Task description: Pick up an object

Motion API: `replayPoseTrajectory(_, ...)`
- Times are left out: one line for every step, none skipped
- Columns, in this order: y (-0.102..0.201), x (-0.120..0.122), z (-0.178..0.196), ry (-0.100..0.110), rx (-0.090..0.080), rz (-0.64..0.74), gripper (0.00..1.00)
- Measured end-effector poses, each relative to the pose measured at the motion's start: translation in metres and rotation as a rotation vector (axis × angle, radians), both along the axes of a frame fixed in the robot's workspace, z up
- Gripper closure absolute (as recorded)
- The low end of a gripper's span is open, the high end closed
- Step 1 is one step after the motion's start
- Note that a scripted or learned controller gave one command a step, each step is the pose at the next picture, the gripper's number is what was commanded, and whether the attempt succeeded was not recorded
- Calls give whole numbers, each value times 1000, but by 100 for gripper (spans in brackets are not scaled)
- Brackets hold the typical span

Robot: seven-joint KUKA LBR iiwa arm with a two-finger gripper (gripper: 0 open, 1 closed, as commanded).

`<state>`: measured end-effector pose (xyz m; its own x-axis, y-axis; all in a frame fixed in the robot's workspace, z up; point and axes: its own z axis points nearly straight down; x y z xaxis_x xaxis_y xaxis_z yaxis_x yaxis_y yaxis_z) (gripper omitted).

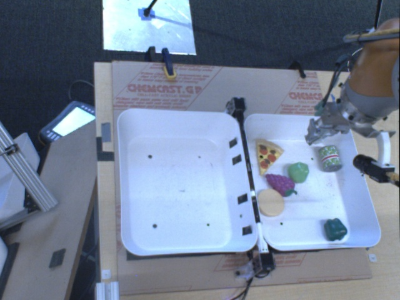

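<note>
**Gripper above the can at the right bin's far side**

Two white bins sit side by side on the counter. The left bin takes up the middle of the counter, and the right bin reaches toward the counter's right edge.

The toys all lie in the right bin. A pizza slice lies near its far left corner, close to the divider between the bins. Toward the near side from it, a bunch of purple grapes touches a green apple-like fruit on its right. A tan round disc, perhaps a cookie, lies just beside the grapes toward the near edge. A green pepper sits alone near the near right corner. A small can with a green label stands toward the far right of the bin.

The grey arm comes in from the right, its orange band above the wrist. The gripper hangs over the bin's far right part, just beside the top of the can. Whether it is spread or pressed together cannot be told; nothing is seen pinched in it.
</note>
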<state>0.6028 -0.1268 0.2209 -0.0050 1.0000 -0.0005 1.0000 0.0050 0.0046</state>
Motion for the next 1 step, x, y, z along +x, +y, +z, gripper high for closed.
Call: replayPoseTrajectory(86,-1,56,-3,4,8,100)
